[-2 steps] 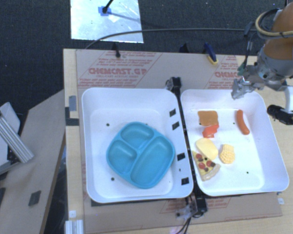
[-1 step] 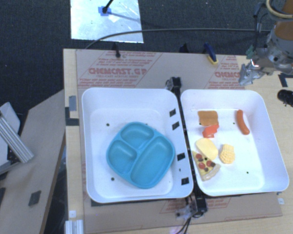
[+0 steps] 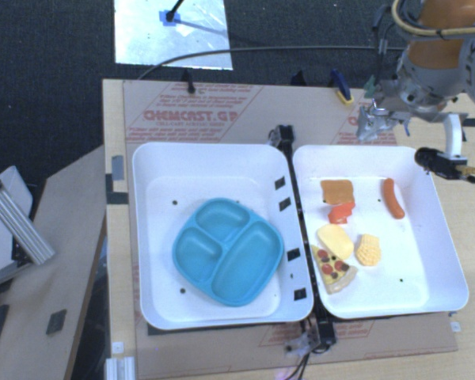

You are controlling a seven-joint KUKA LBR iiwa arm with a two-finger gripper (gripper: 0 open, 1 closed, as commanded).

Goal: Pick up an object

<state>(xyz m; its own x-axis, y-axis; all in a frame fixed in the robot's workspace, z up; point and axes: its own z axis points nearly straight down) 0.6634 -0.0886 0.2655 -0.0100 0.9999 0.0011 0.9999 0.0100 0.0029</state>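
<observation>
The table [image 3: 222,109] carries 2 white bins. The left bin [image 3: 154,169] holds 1 blue divided plate [image 3: 227,250] with 3 compartments. The right bin [image 3: 435,252] holds 6 toy foods: 1 sausage [image 3: 393,198], 1 toast slice [image 3: 337,191], 1 red piece [image 3: 341,212], 1 yellow cheese wedge [image 3: 336,241], 1 corn cob [image 3: 368,250] and 1 pizza slice [image 3: 333,271].

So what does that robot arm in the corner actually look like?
The arm is grey metal with a rounded orange band near its top. Thin cables loop around it. Its gripper is small, silvery metal, and a black fitting sticks out beside it.
</observation>
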